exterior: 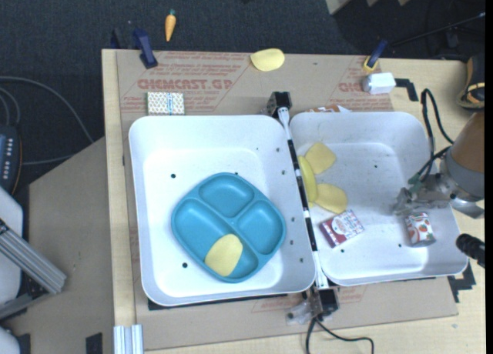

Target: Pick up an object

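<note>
The bench (115,191) of pale board carries everything, and the jaws sit near its right edge; the left bin (154,152) lies well to the left of the jaws, across the central divider; the right bin (370,125) surrounds the jaws, which hang over its right-hand portion close to the right wall; the arm (471,164), grey and bulky, comes in from the right and ends just right of the jaws.

The blue divided plate (231,218) rests in the left bin, far left of the jaws and slightly lower in the view; a yellow piece (224,255) lies in the plate's near compartment.

The gripper (416,195) points down into the right bin; whether the jaws are open or closed cannot be told, since the metal parts blur together, and nothing can be seen between them.

Two yellow chips (320,175) lie by the divider, well left of the jaws, one slightly above their level and one about level with them; a red-and-white packet (341,228) lies left of and below the jaws, between them and the chips; a small red-and-white carton (420,229) lies just below the jaws, near them, though contact cannot be judged; a yellow lump (267,59) rests on the bench beyond both bins, far up and left of the jaws.
</note>
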Controlling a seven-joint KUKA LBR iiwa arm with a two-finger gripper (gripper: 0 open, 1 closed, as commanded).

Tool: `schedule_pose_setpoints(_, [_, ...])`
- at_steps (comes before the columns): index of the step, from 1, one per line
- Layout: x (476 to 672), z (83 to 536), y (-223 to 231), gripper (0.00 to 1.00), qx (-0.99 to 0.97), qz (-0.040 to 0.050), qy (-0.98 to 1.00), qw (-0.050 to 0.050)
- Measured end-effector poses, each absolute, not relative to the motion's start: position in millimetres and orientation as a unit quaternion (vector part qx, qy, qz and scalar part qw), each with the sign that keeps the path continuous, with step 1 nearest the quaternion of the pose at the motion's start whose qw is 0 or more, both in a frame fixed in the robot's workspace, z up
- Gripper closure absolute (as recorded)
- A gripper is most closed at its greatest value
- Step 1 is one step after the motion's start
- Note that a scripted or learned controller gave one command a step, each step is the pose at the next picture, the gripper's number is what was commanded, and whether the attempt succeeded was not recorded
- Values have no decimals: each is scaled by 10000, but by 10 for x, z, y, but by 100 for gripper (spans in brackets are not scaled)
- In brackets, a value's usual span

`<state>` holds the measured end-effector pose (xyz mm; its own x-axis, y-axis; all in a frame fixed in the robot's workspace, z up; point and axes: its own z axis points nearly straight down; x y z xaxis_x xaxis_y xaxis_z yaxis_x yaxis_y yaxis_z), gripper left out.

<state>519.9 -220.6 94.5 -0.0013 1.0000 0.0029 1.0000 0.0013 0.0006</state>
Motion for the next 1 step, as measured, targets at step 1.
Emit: schedule_pose_setpoints(1, [5432, 1912, -1789, 100, -7067, -4, -7075, -7])
